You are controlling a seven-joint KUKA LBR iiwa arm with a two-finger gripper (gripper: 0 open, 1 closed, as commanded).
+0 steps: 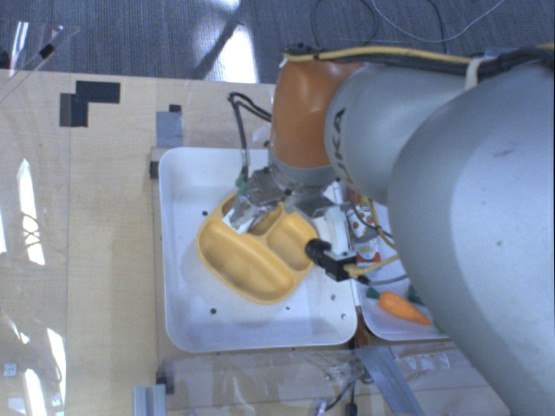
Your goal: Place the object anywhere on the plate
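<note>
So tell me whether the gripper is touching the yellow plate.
Cannot tell. In the camera view the gripper overlaps the yellow plate at its upper rim, hiding any contact or gap.

Plate [251,263] in left bin [186,258], carrot [403,307] right.

The scene is brightly and evenly lit from overhead. A strong white glare patch lies on the dark floor [227,24] at top centre, and paler reflections streak a clear panel [35,232] on the left. The white bin [186,319] looks slightly overexposed. The grey arm [468,198], near the lens, appears soft.
</note>
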